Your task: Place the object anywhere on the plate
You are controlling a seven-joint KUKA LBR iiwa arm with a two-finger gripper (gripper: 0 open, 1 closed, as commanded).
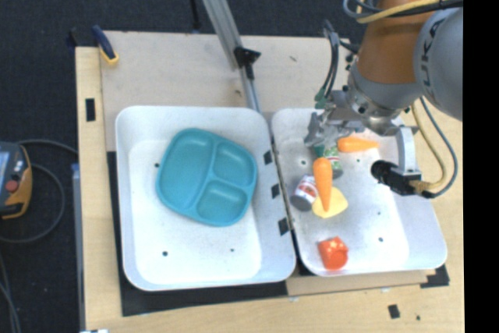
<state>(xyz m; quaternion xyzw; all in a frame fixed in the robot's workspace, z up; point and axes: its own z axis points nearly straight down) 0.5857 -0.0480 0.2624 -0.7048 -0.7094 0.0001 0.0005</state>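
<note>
The carrot [322,175] lies in the right bin [405,242], just near of the gripper [326,130], whose state cannot be told. It should be grasped across its middle, lifted clear of the yellow piece [334,203], and carried left to the blue plate [207,176].

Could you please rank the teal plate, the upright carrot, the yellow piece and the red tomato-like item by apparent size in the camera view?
1. Teal plate, by far the largest.
2. Carrot.
3. Yellow piece and red item: too alike to rank, and the carrot partly covers the yellow piece.
</note>
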